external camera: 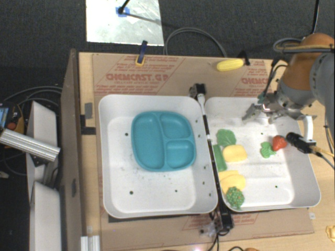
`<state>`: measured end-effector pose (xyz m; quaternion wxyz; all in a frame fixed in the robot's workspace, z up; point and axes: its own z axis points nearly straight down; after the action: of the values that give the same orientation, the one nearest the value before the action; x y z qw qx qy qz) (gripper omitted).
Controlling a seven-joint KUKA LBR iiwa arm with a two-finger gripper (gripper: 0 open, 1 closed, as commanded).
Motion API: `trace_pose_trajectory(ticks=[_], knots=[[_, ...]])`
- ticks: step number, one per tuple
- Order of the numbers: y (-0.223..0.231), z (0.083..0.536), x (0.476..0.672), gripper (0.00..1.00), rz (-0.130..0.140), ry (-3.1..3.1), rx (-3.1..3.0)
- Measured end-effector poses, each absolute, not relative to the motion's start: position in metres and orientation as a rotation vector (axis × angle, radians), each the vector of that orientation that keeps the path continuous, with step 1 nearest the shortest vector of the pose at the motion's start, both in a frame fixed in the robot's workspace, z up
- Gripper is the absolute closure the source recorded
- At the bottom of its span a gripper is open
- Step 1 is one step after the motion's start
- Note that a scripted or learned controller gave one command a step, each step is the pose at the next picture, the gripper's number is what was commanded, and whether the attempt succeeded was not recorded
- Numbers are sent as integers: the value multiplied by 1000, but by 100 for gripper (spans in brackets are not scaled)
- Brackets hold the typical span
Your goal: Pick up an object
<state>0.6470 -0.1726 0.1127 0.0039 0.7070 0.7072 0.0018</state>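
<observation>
Toy food pieces, candidates for picking, scattered across the right bin: red piece touching a small green piece toward the right side; leafy green piece just above a yellow piece near the bin's left wall; long green piece along that wall; second yellow piece lower down, with a broccoli-like green piece just below it at the near edge.

Gripper over the upper part of the right bin, above bare white floor; two metallic fingers splayed apart, nothing between them; well apart from every food piece, nearest to the red piece and the leafy green piece below it.

Grey arm with orange band entering from the right, above the bin's far right corner; black cabled part just right of the red piece.

Left bin beside the right bin, walls touching along the middle; teal divided plate lying flat at its centre.

Both bins on a brown cardboard sheet; yellow banana-like object on the cardboard behind the right bin; small yellow-and-blue item at the cardboard's far edge; shiny sheet on the dark floor beyond.
</observation>
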Motion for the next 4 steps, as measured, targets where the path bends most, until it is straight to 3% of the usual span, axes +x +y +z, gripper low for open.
trace_pose_trajectory(ticks=[1, 2, 3, 4], knots=[[-187, 91, 587, 0, -4, 2221, 2226], [-202, 198, 624, 0, 8, 2218, 2208], [-171, 95, 580, 0, -4, 2229, 2225], [-209, 174, 630, 0, 7, 2217, 2207]])
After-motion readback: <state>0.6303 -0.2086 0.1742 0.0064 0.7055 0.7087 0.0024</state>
